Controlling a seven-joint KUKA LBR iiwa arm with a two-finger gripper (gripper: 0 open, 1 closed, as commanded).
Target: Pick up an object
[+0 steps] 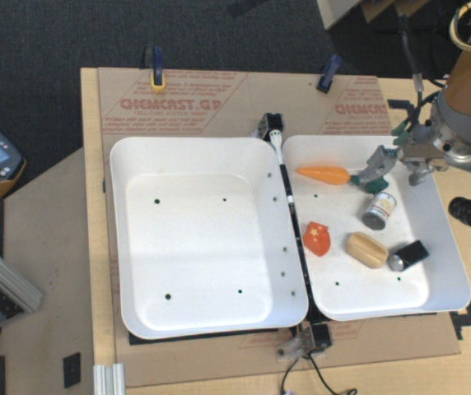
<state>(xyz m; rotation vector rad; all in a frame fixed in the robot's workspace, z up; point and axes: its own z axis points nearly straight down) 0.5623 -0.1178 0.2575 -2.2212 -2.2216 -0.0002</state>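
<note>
White plastic bins sit side by side on a brown cardboard sheet (pixel 219 89) printed with red lettering. In the right bin (pixel 433 295) all the objects lie in its upper and middle part, leaving its 6 o'clock floor bare; the left bin (pixel 194 237) offers a wide smooth floor marked by small dark dots. A black divider strip (pixel 289 204) runs between their touching rims.

An orange carrot (pixel 324 174), tapered and smooth, lies at 11 o'clock in the right bin. A small can (pixel 378 209) with a pale label lies on its side near the centre, a red strawberry-like piece (pixel 316 239) at 8 o'clock by the left rim, a tan bread-shaped roll (pixel 366 249) at 5 o'clock, touching a black-and-silver cylinder (pixel 408 256).

Entering from 3 o'clock, the gripper (pixel 374 174) hangs just above the can, right of the carrot's tip. Whether its grey fingers are spread or pressed together is hard to make out; a teal patch beneath them is unclear.
</note>
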